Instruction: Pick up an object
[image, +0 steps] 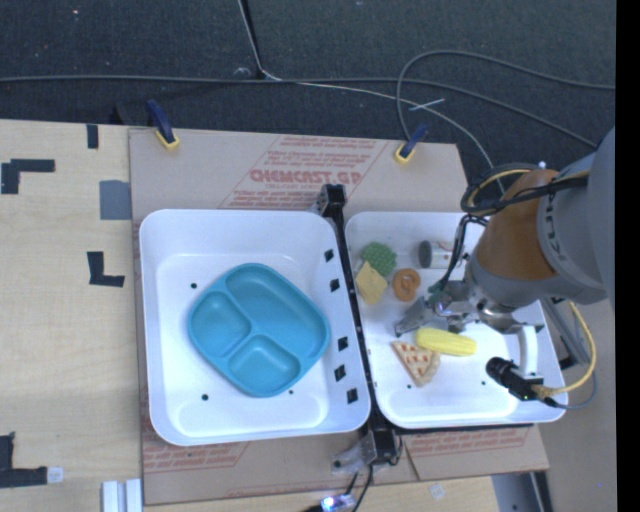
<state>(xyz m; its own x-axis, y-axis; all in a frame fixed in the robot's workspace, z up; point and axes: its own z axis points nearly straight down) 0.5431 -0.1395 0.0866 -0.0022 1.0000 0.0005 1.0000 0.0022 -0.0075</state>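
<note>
The right bin (455, 405) holds several small things. A yellow banana-like piece (446, 344) lies near its middle, with a tan waffle wedge (416, 362) just left of and below it. Further back are a pale yellow block (370, 284), an orange round piece (406, 284), a green leafy piece (378, 255) and a small grey cylinder (425, 252). My gripper (428, 314) is low in this bin, directly above the yellow piece and right of the orange one. Whether it touches either, I cannot tell.
The left bin (160, 260) contains a blue divided plate (258, 328). A black divider (345, 300) runs between the two bins. My arm covers the right bin's right side. Cables lie across the dark floor behind the bench.
</note>
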